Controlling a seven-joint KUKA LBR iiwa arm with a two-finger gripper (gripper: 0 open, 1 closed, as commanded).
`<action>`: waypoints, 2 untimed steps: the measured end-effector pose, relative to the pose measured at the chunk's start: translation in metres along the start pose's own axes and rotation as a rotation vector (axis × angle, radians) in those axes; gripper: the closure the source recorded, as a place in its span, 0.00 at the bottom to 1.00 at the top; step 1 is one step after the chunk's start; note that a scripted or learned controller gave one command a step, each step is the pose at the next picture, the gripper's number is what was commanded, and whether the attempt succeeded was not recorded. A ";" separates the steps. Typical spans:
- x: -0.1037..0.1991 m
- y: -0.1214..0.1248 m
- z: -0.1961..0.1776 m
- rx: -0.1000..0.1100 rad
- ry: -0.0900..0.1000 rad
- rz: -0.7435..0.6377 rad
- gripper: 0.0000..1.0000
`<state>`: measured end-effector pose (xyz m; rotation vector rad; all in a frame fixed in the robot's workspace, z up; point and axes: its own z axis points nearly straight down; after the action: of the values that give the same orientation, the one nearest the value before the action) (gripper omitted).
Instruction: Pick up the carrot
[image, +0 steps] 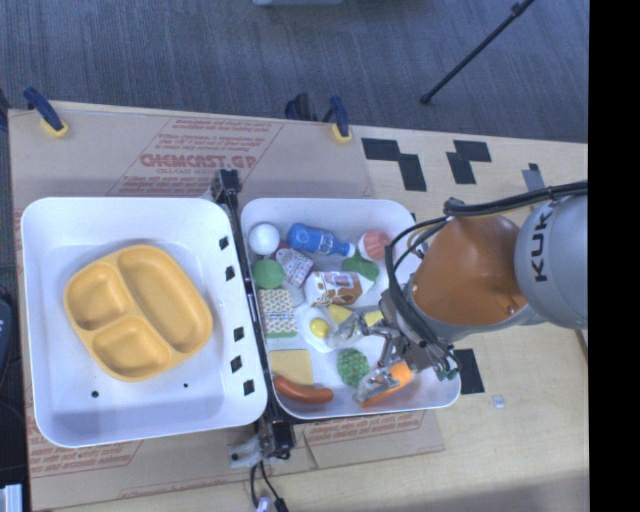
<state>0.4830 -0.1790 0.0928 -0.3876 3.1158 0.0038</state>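
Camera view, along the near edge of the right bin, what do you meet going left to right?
Hot dog → green leafy toy → gripper at the carrot → the bin's right rim.

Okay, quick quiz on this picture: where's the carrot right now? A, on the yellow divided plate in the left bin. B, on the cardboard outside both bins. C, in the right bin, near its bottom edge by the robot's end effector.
C: the carrot lies in the right bin near its lower edge, at the end effector, while the yellow plate sits in the left bin.
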 end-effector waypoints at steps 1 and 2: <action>0.000 -0.006 0.001 0.002 0.000 -0.003 0.00; 0.008 -0.030 0.001 0.003 0.000 0.178 0.00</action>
<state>0.4829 -0.2101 0.0920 -0.1095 3.1381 -0.0009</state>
